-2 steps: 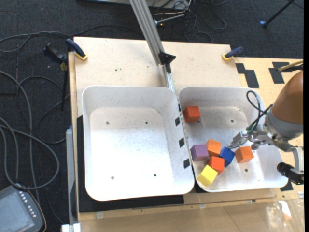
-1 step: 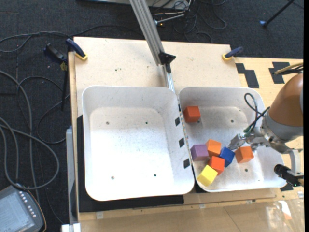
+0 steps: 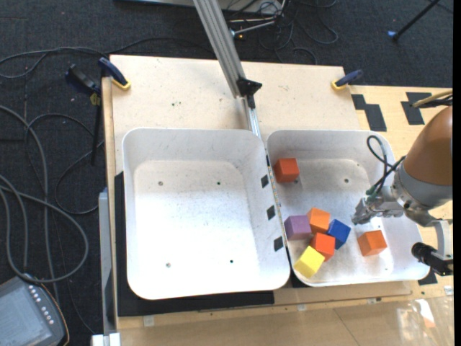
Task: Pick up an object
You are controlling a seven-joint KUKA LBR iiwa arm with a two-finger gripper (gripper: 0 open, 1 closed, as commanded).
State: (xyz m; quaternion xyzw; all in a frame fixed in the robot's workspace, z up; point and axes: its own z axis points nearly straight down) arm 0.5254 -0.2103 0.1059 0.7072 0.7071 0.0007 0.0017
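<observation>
Six small foam blocks lay in the right white plastic bin (image 3: 328, 139); the nearest, an orange cube (image 3: 372, 242), sat just below the two-finger metal gripper (image 3: 364, 213), apart from it. A cluster of purple (image 3: 297, 227), orange (image 3: 319, 219), blue (image 3: 338, 232), red-orange (image 3: 324, 245) and yellow (image 3: 310, 261) blocks lay left of the gripper, another orange cube (image 3: 287, 169) farther up. The speckled wooden bench (image 3: 216, 92) stood over dark carpet strewn with black cables (image 3: 43, 193).

Speckled bench (image 3: 216, 96) under two white bins (image 3: 144, 157), apparently touching.
</observation>
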